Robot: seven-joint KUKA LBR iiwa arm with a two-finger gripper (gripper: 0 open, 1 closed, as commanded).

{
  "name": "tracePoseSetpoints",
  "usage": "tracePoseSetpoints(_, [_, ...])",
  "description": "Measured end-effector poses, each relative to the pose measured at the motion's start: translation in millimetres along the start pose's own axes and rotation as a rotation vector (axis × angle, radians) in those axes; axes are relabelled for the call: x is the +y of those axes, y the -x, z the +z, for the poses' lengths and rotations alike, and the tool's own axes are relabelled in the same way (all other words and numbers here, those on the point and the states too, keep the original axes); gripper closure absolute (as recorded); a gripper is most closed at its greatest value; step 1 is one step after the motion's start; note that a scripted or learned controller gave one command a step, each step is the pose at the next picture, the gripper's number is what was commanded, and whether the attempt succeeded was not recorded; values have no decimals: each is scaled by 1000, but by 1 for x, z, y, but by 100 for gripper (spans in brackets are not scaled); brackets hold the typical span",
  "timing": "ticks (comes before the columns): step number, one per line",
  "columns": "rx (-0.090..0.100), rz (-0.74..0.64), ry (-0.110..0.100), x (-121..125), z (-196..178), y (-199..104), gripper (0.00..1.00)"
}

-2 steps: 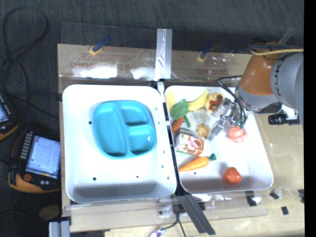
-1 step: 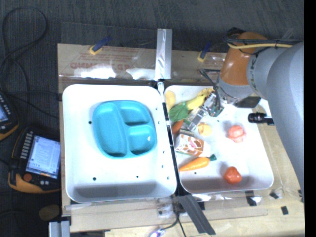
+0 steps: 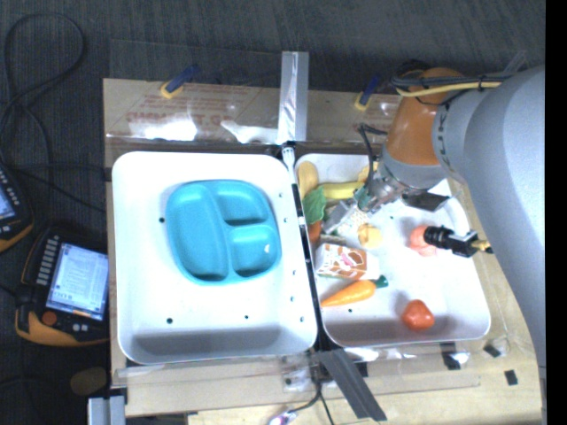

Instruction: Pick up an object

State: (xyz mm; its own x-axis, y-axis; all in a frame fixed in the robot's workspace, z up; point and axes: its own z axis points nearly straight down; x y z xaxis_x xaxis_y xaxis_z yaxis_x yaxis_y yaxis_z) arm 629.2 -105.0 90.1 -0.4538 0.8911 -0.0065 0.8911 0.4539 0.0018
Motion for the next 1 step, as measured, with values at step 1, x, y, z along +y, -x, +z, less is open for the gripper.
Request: tracePoseSetpoints(1, [3,35,-4,-12,-107,-60,0])
